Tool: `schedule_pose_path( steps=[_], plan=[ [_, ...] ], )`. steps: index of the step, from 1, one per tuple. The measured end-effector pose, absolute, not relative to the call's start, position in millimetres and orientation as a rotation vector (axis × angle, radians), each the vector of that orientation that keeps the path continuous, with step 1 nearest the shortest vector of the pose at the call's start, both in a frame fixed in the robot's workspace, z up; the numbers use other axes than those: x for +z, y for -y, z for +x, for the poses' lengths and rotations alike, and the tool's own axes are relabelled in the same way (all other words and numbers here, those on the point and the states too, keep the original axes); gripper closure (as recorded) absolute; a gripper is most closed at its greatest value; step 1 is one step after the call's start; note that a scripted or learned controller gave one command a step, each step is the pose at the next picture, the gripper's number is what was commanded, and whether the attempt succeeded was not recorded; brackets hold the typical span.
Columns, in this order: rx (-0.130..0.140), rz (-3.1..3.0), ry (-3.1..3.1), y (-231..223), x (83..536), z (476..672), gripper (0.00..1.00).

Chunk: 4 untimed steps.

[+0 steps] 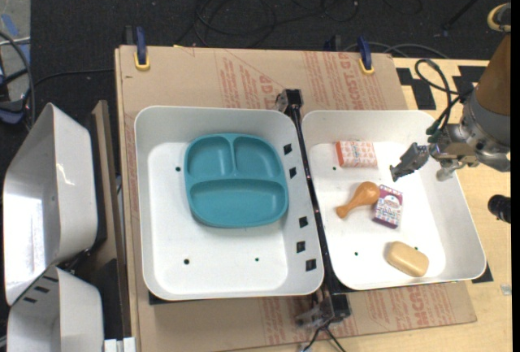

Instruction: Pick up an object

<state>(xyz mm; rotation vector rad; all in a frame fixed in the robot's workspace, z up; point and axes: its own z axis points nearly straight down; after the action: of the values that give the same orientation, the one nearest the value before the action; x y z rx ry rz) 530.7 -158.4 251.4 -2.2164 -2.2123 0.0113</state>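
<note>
The right bin (455,204) holds a pink-and-white packet (356,153), an orange drumstick-shaped toy (360,198), a small purple box (388,206) and a tan oval lump (406,258). My gripper (424,166) hangs over the upper right part of this bin, to the right of the packet and above the purple box. Its two dark fingers stand apart, open, with nothing between them. None of the objects touches it.
A teal divided plate (236,180) lies in the left bin (154,204). A black divider (307,196) runs between the bins. Blue clamps (141,49) hold the cardboard base at its far edge. White boxes (45,188) stand off the bench at left.
</note>
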Motion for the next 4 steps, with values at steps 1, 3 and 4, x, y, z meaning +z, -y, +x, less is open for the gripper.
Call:
schedule_pose_path(
  steps=[1, 3, 4],
  plan=[
    [0.001, -2.22, 2.223, 158, 257, 533.1, 0.0],
    [0.005, -2.219, 2.216, 158, 134, 525.7, 0.0],
    [0.0, -2.232, 2.224, 160, 95, 527.8, 0.0]
  ],
)
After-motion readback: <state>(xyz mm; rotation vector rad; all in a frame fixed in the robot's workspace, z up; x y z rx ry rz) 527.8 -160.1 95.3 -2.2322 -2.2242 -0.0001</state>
